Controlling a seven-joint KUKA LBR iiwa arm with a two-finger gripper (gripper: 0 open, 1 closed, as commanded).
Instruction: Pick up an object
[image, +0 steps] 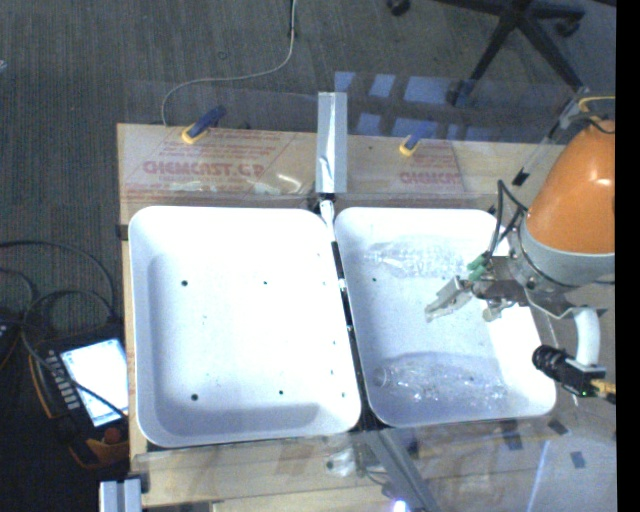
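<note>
A clear plastic bottle (415, 260) lies in the far part of the right bin (352, 300), faint against the white floor. A second clear plastic piece (440, 378) lies near that bin's front wall. My gripper (463, 306) hangs over the right half of this bin, between the two clear items, below the orange band of the arm (575, 200). Its fingers (444, 299) stand apart, open, with nothing between them. The gripper touches neither item.
The left bin (140, 300) stands beside the right one, sharing a narrow seam. A tablet (90, 375) and cables lie left of the bench. Another clear plastic scrap (345, 462) rests on the bench front edge. Clamps (203, 123) sit at the back.
</note>
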